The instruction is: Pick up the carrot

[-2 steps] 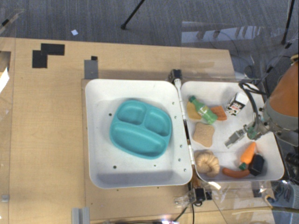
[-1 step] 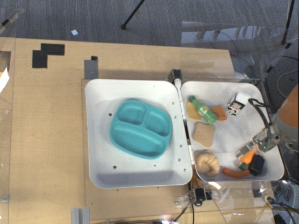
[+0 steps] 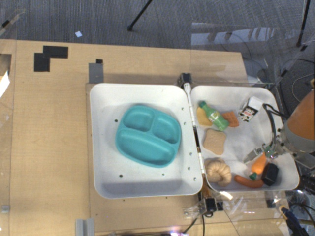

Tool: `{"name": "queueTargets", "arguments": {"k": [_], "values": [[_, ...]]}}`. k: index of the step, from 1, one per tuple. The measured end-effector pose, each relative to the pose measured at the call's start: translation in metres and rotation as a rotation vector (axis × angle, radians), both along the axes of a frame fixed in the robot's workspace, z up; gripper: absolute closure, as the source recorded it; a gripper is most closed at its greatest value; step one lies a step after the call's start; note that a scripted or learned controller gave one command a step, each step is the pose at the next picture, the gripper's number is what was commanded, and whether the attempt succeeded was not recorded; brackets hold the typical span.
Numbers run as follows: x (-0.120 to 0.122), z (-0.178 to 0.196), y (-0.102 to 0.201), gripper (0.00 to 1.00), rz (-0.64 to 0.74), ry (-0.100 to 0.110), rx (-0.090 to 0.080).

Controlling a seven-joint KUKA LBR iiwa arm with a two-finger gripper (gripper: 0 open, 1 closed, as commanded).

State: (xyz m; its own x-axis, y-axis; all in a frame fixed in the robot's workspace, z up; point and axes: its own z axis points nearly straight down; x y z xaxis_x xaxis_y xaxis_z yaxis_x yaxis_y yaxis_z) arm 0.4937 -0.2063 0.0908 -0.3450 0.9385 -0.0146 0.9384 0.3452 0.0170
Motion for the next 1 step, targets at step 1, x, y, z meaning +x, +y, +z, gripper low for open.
{"name": "queueTargets", "arguments": {"k": [1], "values": [[0.0029, 0.0109, 0.0022, 1.0, 0.009, -0.003, 0.003]]}}
